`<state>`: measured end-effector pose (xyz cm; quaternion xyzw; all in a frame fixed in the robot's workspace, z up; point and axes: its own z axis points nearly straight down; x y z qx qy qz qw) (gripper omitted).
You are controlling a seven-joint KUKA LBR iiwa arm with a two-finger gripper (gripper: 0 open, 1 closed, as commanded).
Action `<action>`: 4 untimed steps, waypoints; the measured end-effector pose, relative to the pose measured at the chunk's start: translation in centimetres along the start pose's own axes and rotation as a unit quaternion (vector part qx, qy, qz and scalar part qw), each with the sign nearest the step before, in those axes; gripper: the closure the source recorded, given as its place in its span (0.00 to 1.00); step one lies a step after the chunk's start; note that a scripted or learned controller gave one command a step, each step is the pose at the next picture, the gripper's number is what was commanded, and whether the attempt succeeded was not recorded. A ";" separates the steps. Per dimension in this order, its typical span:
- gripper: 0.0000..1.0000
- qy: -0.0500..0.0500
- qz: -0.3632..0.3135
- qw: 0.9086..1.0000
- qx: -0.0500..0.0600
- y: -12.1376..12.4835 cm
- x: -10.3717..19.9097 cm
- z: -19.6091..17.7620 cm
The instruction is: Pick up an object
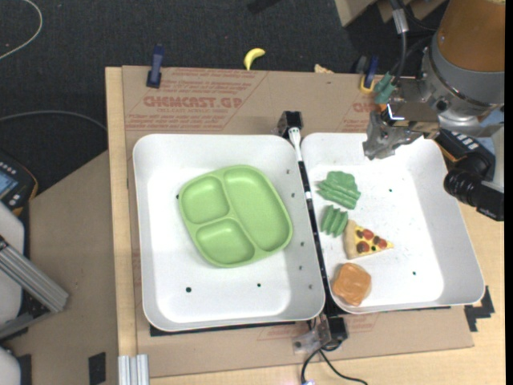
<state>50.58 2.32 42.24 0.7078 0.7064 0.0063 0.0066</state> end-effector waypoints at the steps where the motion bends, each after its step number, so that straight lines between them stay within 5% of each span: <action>1: 1.00 0.000 -0.001 1.000 0.014 -3.0 1.8 7.0; 2: 1.00 0.001 -0.003 1.000 0.007 -2.7 5.0 5.4; 3: 1.00 -0.001 0.003 1.000 0.004 -2.5 -2.0 -1.7; 4: 1.00 0.000 -0.002 1.000 0.015 -2.9 1.4 8.5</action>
